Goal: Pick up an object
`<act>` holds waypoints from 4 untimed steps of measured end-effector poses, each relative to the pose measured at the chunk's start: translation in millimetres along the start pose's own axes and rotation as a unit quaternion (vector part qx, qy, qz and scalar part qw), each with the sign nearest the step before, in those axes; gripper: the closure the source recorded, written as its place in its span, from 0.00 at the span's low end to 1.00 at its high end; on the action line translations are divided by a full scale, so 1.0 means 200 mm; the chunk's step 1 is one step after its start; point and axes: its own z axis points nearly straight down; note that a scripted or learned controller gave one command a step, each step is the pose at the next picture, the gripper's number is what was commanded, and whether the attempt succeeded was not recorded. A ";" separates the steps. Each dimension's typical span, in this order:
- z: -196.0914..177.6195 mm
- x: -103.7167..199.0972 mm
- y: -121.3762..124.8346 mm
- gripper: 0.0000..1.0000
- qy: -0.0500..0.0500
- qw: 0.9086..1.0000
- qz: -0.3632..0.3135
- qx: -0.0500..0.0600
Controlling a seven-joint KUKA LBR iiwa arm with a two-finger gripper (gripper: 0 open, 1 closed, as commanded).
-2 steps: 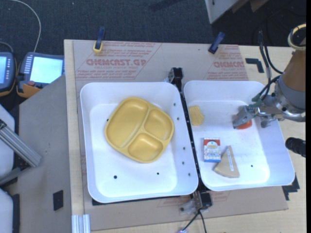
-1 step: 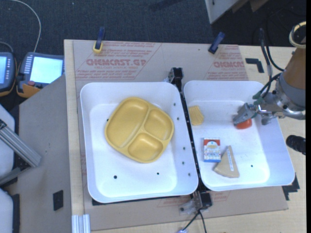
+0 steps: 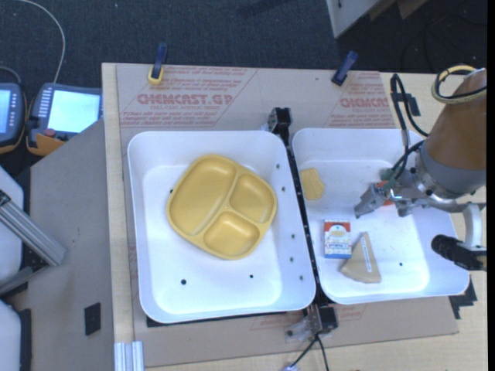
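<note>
In the right bin (image 3: pixel 402 284) lie three small things: a pale yellow flat piece (image 3: pixel 312 182) near the left wall, a small white and red box (image 3: pixel 337 238) and, beside it, a tan wedge (image 3: pixel 363 261) towards the front. My gripper (image 3: pixel 373 202) hangs over the middle of this bin, right of the yellow piece and above the box, apart from all three. The arm's orange band (image 3: pixel 460 137) rises to its right. Nothing shows in the gripper's grasp.
The left bin (image 3: pixel 155 284) holds a yellow three-compartment plate (image 3: pixel 221 205). A black divider strip (image 3: pixel 298 207) runs between the bins. Black cables (image 3: pixel 402 107) hang by the arm, and a black part (image 3: pixel 458 252) juts over the right bin's edge.
</note>
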 end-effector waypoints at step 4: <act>0.13 0.01 0.01 1.00 -0.002 1.000 -0.001 -0.006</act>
